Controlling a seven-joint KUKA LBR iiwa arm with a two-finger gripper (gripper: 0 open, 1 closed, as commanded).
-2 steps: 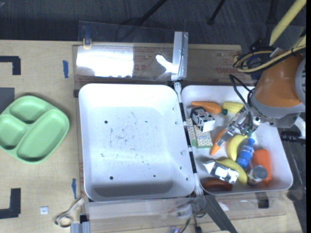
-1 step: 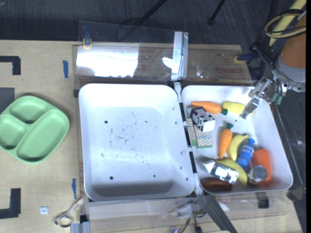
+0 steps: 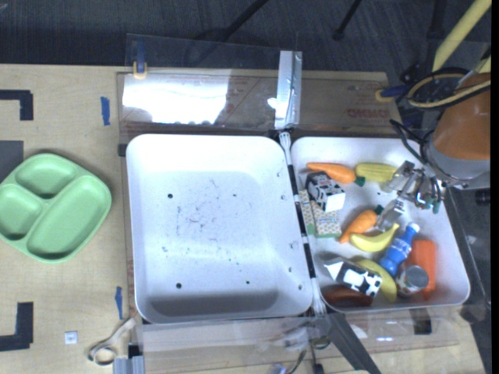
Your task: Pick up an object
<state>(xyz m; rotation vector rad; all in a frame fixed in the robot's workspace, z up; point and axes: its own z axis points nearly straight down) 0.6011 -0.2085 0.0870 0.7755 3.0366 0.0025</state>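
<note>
Objects for picking all sit in the right bin (image 3: 460, 283). At its far side you see a carrot (image 3: 331, 171) lying end to end with a yellow corn cob (image 3: 376, 173). Just nearer, against the bin's inner wall, sits a small black-and-white printed box (image 3: 323, 191), and below it a flat patterned card (image 3: 323, 224). In the middle you have an orange fruit-like piece (image 3: 360, 223) touching a banana (image 3: 376, 240). To their right a blue bottle (image 3: 398, 248) lies tilted, with a red-orange item (image 3: 423, 255) beside it and a small metal can (image 3: 413, 278) at the near right corner. At the near edge lies a black-and-white toy (image 3: 360, 279) on a yellow piece, with a dark brown object (image 3: 347, 295) against the front wall.

The gripper (image 3: 396, 201) reaches in from the right, above the banana and the orange piece; its metal fingers (image 3: 390, 213) point down toward them, and you cannot tell whether they are spread or closed, nor whether they touch anything. Nothing visibly sits between them.

The left bin (image 3: 148, 209) lies beside it. A green divided plate (image 3: 51, 205) rests on the bench, well apart to the left.
</note>
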